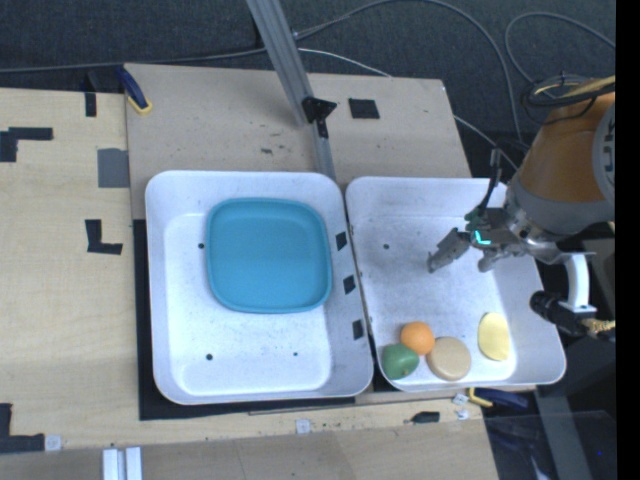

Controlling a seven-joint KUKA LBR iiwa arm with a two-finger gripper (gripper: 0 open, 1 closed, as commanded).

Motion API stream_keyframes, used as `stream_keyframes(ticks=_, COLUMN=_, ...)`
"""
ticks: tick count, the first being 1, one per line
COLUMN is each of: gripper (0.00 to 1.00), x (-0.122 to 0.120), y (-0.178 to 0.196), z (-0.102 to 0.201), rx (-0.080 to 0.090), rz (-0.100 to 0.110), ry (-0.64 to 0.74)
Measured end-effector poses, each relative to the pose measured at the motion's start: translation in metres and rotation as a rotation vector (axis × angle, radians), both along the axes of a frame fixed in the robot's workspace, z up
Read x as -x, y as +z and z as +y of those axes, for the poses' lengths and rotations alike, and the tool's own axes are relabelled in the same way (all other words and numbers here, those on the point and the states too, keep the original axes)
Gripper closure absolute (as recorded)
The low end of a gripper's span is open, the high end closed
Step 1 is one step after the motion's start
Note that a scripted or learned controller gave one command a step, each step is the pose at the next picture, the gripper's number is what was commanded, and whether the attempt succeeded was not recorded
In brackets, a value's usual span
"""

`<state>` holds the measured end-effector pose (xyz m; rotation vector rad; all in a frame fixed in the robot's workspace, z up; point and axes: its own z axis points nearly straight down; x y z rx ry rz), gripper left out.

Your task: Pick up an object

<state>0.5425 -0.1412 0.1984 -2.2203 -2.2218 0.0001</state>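
Left bin: blue plate at centre | Right bin, near edge: green ball, orange ball, tan disc, yellow piece toward near-right corner | Gripper: over right bin's middle, fingers spread apart, nothing between them, well apart from the objects.
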Motion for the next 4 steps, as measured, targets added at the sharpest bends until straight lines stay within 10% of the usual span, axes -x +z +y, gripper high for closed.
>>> stream_keyframes(ticks=4, gripper=0.00, x=0.000, y=-0.108, z=-0.001, rx=0.001, rz=-0.002, ry=0.000)
